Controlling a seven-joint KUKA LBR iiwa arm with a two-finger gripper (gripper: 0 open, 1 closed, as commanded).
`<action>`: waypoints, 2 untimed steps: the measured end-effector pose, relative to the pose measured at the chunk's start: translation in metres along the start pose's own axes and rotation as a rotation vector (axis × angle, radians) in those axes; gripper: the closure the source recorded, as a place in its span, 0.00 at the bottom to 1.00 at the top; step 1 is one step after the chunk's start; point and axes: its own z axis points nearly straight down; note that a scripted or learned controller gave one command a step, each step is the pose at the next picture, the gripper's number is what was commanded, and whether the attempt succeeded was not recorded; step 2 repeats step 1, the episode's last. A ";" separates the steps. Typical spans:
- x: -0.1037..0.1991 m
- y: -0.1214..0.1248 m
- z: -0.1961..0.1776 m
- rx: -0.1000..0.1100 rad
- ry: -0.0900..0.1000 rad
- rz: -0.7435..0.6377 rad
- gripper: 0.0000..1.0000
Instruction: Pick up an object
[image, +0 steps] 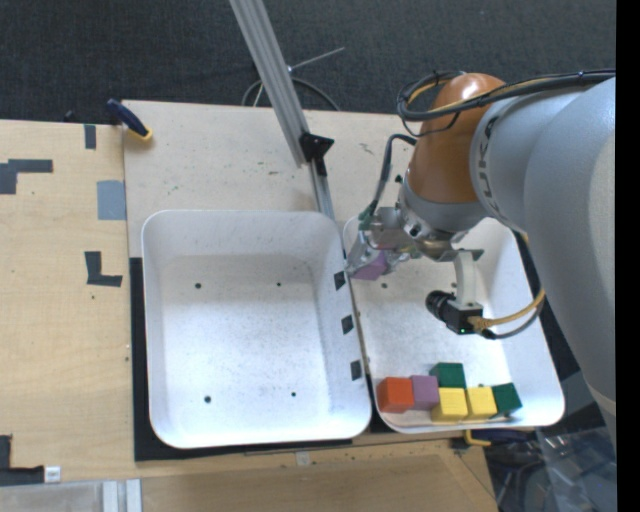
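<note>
Since it hangs above the right white bin (530, 300) | gripper (378, 252) pinches small mauve block (370, 266) | coloured blocks (450, 395) clustered near edge.

A tan bench (60, 330) bears two white bins (170, 330) side by side on a black mat (134, 300).

We see the grey arm (540, 180) reach in from the right of the frame, its orange band at top centre-right. The gripper (375, 255) sits over the upper left corner of the right bin (540, 400), and a purple block (371, 266) appears to be pinched at its tip, though the view is blurry there. Along the right bin's lower edge lie orange (396, 393), purple (424, 390), yellow (452, 403) and green blocks (449, 375). The left bin (160, 300) fills the centre.
</note>
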 end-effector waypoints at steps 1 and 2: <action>0.083 -0.001 0.004 0.006 0.000 0.000 1.00; 0.083 -0.001 0.004 0.006 0.000 0.000 1.00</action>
